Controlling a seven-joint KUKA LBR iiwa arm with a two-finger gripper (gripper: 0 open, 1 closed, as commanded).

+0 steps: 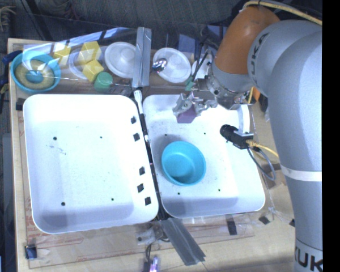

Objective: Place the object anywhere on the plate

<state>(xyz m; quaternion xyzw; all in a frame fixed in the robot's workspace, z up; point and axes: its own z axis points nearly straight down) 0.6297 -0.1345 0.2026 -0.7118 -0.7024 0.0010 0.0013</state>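
- the wooden tabletop (102,239) shows along the near edge, carrying two shallow white plastic bins side by side so that a reach from the right can cover both.
- the left white bin (79,163) lies bare inside, apart from small dark marks on its floor.
- the right white bin (238,194) holds the round, shallow blue plate (183,162), sitting near its middle and a little toward the near wall; that spot leaves open floor all round it, so a drop from above has room.
- farther back in that bin, the arm's two-finger tool (188,111) hangs over the far corner with a small purple block-like object (186,115) seen between its fingers, so it looks clamped on it. the object sits apart from the plate, beyond its far rim.
- judging from this, the carry toward the plate is yet to be done; the tool needs to come nearer the camera.
- beyond the bins, spare items rest out of the way: a blue bowl (35,72), yellow blocks (89,61), white round lids (122,59).
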